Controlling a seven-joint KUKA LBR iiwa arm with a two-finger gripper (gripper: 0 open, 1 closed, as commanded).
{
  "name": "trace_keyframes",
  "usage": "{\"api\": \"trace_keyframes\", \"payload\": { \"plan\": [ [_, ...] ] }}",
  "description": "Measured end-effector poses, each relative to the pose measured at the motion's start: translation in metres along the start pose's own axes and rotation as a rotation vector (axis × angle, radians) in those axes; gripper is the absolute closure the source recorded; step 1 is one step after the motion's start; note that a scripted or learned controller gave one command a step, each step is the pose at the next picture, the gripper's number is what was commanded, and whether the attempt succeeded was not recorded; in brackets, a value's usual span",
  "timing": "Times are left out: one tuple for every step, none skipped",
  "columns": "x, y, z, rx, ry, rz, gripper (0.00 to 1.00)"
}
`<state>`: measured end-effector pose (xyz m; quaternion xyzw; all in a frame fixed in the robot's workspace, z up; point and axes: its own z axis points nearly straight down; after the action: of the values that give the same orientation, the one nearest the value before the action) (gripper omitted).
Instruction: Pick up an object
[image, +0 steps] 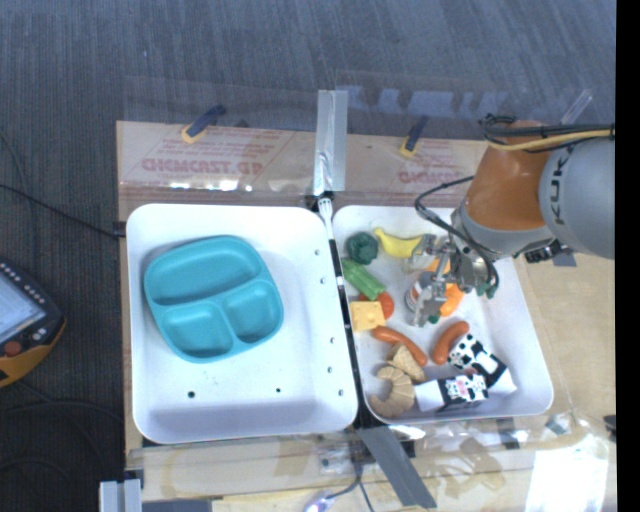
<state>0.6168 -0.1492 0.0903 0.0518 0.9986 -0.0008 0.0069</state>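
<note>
My gripper (432, 288) hangs low over the middle of the right bin (530, 345), among several toy foods. An orange carrot piece (453, 298) lies right against its right side, and whether the two touch is unclear. A yellow banana (398, 242) and a green broccoli (360, 247) lie just behind and to the left of it. A green cucumber (365, 281) and a yellow cheese wedge (366, 316) sit further left. A red sausage (451, 336) is just in front.
A teal divided tray (212, 296) fills the middle of the left bin (170, 400). At the right bin's front lie a long sausage (401, 346), bread pieces (396, 386) and a cow-patterned box (468, 378). The arm's orange band (505, 190) looms over the bin's back right corner.
</note>
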Motion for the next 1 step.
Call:
{"api": "trace_keyframes", "payload": {
  "plan": [
    [0.0497,-0.003,-0.0014,-0.001,-0.001,0.041,0.0]
  ]
}}
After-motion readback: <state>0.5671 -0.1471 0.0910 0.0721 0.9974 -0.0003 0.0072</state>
